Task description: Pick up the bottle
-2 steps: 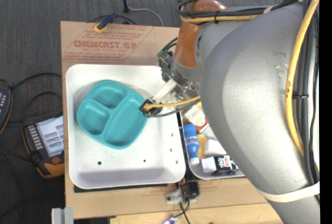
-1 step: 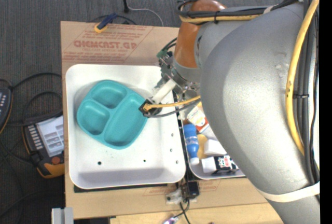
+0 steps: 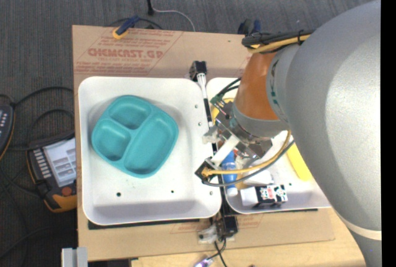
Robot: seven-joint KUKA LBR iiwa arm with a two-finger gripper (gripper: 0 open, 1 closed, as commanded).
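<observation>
While arm [image 3: 322, 105] covers right bin [image 3: 297, 204], teal plate [image 3: 135, 135] in left bin [image 3: 93, 198]

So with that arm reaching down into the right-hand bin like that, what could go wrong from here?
The arm hides much of the right bin, so whether anything is gripped is unclear; it may well lift with nothing. The blue-and-white bottle lies crowded against the bin's left wall among other items, including a white box, so the jaws could nudge or catch the wrong thing. Yellow cables hang near the bottle and might snag.

- The flat brown cardboard sheet [image 3: 124, 52] under the bins, upper left of the frame, bears red print, seemingly "CHEMCAST", with smaller lines unreadable.
</observation>
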